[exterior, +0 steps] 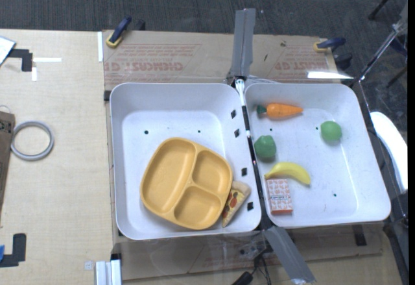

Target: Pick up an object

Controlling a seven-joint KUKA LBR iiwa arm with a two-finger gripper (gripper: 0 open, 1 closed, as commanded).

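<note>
Loose toys lie scattered in the right bin (363, 209), spaced apart so any can be taken. The carrot (283, 110) lies flat near the far wall, long axis across the bin, tip pointing right and green top toward the divider. The banana (289, 173) curves nearby. The jaws' state I cannot tell.

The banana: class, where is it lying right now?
In the camera view the banana lies in the right-hand bin, near its lower left, just above the small red-and-white carton and below the darker green ball.
</note>
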